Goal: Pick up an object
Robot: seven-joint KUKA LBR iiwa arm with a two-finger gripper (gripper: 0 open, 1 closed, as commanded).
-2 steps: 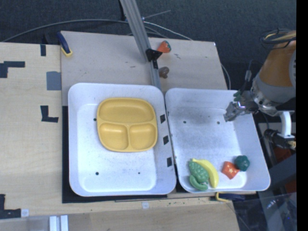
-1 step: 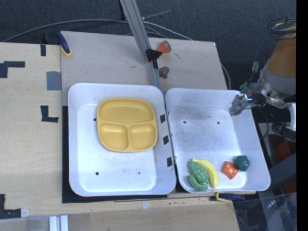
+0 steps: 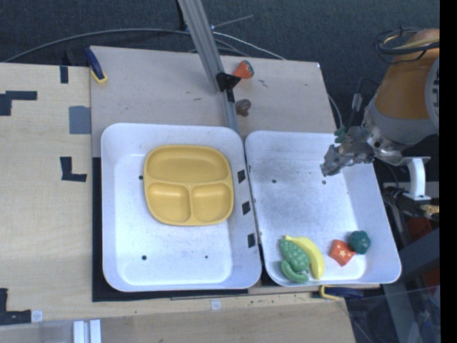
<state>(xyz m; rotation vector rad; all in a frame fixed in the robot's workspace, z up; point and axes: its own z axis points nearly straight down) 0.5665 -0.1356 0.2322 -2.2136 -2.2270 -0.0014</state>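
The gripper (image 3: 334, 164) is seen above the upper right part of the right bin (image 3: 300, 191), near that bin's right wall. Whether it is released or clenched cannot be told, as the tip is small and dark against the bin floor; nothing is seen held in it. The arm (image 3: 403, 91) is brought in from the right, its orange band lying above the wrist, and the wrist is angled down and to the left toward the bin.

Four small objects are gathered along the lower edge of the right bin, well apart from the gripper. A banana (image 3: 311, 253) is laid with its long axis running from upper left to lower right, curved, its lower end pointing toward the bin's near rim. A green toy (image 3: 293, 259) is set just beside it on the left, touching it, along much the same axis. A red piece (image 3: 340, 251) is placed to the right, and a dark green ball (image 3: 359, 241) lies against it at its upper right.

One yellow tray (image 3: 189, 184) with three compartments is set in the upper part of the left bin (image 3: 121, 256). Two bins are counted, side by side.
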